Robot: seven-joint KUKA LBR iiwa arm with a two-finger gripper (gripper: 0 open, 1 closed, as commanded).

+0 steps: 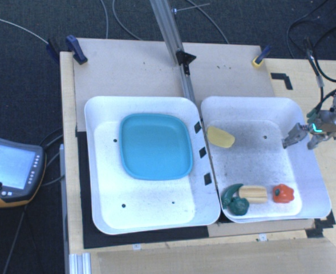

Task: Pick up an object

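Nearest us, in the right-hand shallow white plastic bin [310,170], we saw a dark green leafy toy vegetable [235,199], a tan block-shaped piece [254,194] touching it, and a red rounded toy tomato [282,193] just beside. Farther back lay a pale yellow soft-looking lump [220,137]. The left white bin [99,153] held a square turquoise plate [156,146]. The gripper [302,139], partly cut off at the edge, hung over the right rim, fingers spread apart, grasping nothing.
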